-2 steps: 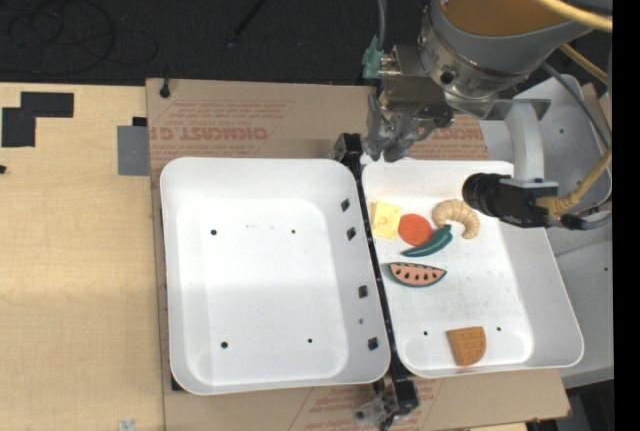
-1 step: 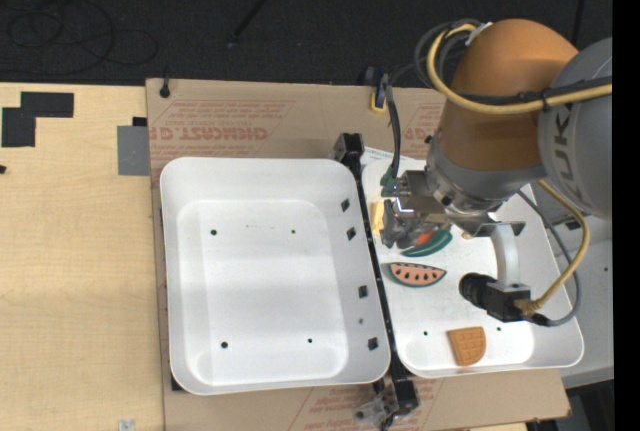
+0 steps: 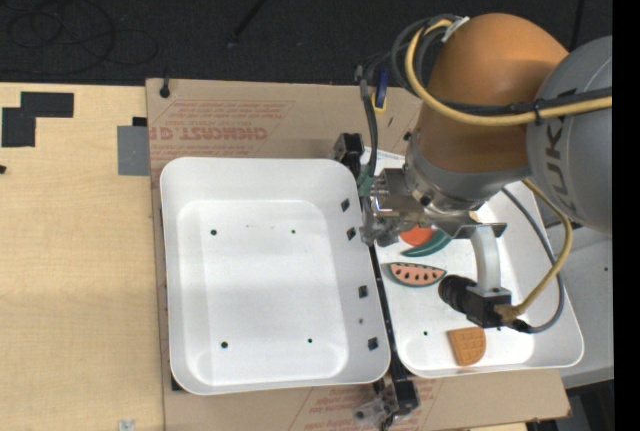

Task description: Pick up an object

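1. The objects I could pick lie in the right bin (image 3: 560, 344), under my arm. A watermelon slice (image 3: 414, 273), red flesh with dark seeds and a green rind, lies flat near that bin's left wall, about midway along it.
2. An orange, waffle-patterned piece (image 3: 466, 345) lies near the right bin's near edge, apart from the slice and closer to the camera.
3. An orange-red and teal object (image 3: 424, 238) sits just beyond the slice, toward the far side of the bin; my wrist housing covers part of it, so I cannot tell its full shape.
4. My pincer (image 3: 383, 215) is somewhere under the metal wrist block above the left wall of the right bin, close to the teal object. My own body hides it from above, so I cannot tell how it stands, nor whether anything is in it.
5. A black cylindrical fitting (image 3: 468, 301) on a yellow-and-black cable hangs off my wrist over the middle of the right bin, between the slice and the waffle piece.
6. My orange band (image 3: 495, 69) bulges over the right bin's far end, hiding that corner.
7. The left bin (image 3: 185, 209) sits touching the right one along their shared walls, with small black clips along that seam.
8. Both bins rest on a brown cardboard sheet (image 3: 240, 114) on the pale wooden bench (image 3: 70, 269).
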Robot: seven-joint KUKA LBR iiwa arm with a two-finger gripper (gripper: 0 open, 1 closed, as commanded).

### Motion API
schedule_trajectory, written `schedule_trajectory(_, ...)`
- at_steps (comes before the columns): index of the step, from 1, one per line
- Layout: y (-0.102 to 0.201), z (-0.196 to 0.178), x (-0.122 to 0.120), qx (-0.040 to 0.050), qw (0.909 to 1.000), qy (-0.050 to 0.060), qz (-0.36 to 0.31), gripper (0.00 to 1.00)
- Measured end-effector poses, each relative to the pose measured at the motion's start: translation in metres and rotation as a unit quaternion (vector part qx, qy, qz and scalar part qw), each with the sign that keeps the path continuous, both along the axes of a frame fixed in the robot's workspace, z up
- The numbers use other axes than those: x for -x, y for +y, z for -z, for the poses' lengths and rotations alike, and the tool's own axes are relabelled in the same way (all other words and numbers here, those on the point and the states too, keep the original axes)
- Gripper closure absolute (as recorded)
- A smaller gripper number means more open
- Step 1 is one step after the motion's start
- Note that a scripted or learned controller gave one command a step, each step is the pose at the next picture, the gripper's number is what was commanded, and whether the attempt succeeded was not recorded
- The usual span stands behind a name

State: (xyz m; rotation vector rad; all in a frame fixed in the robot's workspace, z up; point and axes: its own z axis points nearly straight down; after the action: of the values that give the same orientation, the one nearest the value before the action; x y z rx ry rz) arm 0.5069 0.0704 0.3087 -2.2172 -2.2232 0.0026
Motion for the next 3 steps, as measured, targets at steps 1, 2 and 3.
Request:
schedule_trajectory(1, 0.047, -0.163, 0.01, -0.0026, 1.0, -0.008, -0.002, 1.0)
schedule_trajectory(2, -0.004, 0.056, 0.034, 0.0022, 0.9999, 0.009, 0.004, 1.0)
schedule_trajectory(3, -0.029, -0.035, -0.003, 0.0005, 1.0, -0.005, 0.003, 1.0)
